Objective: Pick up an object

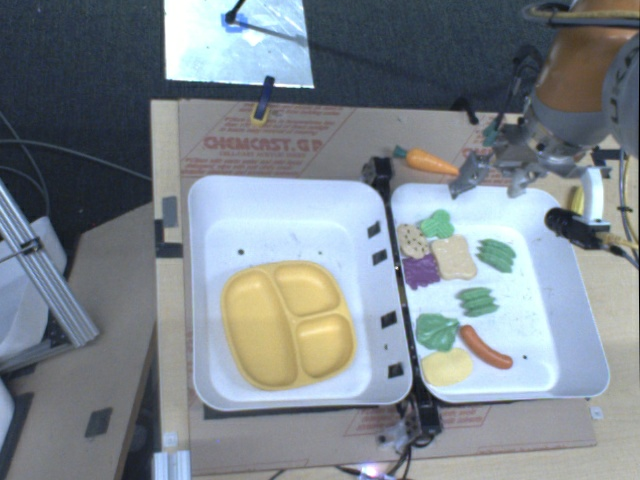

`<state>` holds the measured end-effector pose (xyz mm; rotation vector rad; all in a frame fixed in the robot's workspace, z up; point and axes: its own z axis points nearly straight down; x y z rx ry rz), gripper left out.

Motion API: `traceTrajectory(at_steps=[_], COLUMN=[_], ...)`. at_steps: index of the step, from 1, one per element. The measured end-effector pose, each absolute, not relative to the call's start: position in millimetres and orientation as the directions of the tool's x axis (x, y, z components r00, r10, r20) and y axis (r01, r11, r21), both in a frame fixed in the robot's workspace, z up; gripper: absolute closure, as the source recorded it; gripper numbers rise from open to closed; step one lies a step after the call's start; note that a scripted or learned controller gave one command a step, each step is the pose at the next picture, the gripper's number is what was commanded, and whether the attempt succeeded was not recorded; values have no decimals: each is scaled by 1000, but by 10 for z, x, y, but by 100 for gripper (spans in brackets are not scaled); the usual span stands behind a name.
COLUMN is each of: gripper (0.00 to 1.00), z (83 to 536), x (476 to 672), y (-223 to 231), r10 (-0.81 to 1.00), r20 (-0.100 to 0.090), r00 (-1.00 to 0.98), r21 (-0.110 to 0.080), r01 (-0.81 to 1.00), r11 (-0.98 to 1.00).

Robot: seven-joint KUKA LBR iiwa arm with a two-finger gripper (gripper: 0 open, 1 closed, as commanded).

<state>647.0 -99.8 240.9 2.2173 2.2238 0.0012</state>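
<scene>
— Yellow food piece (447, 367) and sausage (485, 348) at lower right of frame, inside right bin (560, 278). Which step?
— Approach step. Gripper (492, 180) at upper right, above bin's far rim, fingers spread, holding nothing. Next: lower onto one toy, then close.

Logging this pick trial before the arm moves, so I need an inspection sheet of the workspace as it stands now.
Surface: cardboard-covered bench bearing left bin and right bin.
Job's things: in the right bin, toy foods, among them a sausage, bread slice, green pods.
Clutter: yellow divided tray in the left bin; carrot on the bench behind the bins.
Grippers: gripper above the right bin's far edge, holding nothing.
Cables: wires at left.
Surroundings: foil sheet on dark carpet.
</scene>
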Motion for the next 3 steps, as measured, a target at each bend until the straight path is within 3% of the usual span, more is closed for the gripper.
traceTrajectory(at_steps=[1,2,3], gripper=[0,0,100], z=[2634,2129,2265], x=[5940,5492,5527], y=[-791,332,260], r10=[1000,1000,1000], r20=[2,4,1], r00=[-2,-13,-3], r21=[0,-6,3], r01=[1000,1000,1000], r11=[2,13,3])
